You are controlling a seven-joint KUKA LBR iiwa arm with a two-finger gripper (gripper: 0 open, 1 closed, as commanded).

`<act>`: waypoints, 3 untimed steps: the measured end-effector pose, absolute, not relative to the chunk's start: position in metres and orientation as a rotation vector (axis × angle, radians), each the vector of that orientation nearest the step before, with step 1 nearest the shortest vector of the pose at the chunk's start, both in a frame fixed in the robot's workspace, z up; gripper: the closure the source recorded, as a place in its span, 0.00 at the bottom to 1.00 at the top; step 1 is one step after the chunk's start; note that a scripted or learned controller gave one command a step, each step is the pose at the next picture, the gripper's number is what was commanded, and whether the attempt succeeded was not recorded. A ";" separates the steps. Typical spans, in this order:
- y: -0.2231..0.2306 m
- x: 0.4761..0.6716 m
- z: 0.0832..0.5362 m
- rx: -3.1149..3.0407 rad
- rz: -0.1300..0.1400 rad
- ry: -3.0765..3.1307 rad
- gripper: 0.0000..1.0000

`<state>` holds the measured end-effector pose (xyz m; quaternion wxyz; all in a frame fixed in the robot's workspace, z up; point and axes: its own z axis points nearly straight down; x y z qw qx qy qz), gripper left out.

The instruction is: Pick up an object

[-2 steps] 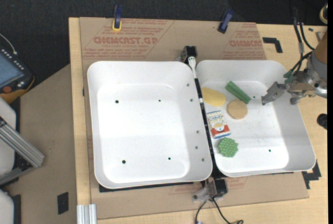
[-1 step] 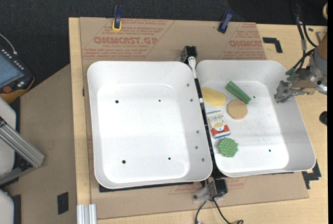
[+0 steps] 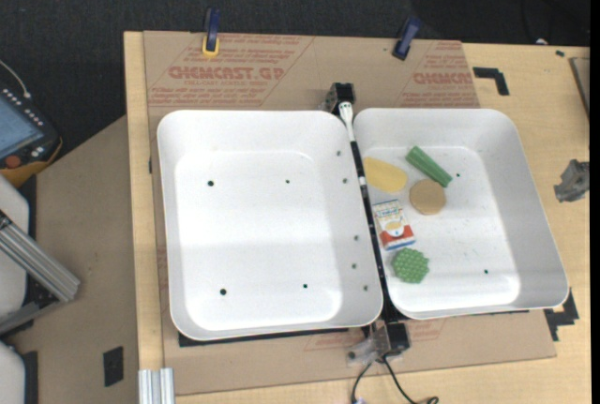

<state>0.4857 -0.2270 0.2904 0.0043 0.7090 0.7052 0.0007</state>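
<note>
A shallow white plastic left bin [image 3: 178,205] is seen on the cardboard-covered worktop [image 3: 281,65]. Just beside it, the matching right bin [image 3: 525,205] is set, and all the loose things are gathered in its left half: a pale yellow oval piece [image 3: 384,174], a small red, white and blue carton [image 3: 394,226], a green knobbly lump [image 3: 410,265], a tan round disc [image 3: 427,198] and a green bar [image 3: 428,165], laid slantwise.

White bins [image 3: 253,135]; yellow piece [image 3: 384,174]; green block [image 3: 428,165]; tan disc [image 3: 427,198].
</note>
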 end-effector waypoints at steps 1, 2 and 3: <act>-0.154 0.480 0.330 2.211 0.005 2.226 1.00; -0.091 0.515 0.286 2.216 -0.001 2.234 1.00; -0.012 0.559 0.328 2.207 0.008 2.227 1.00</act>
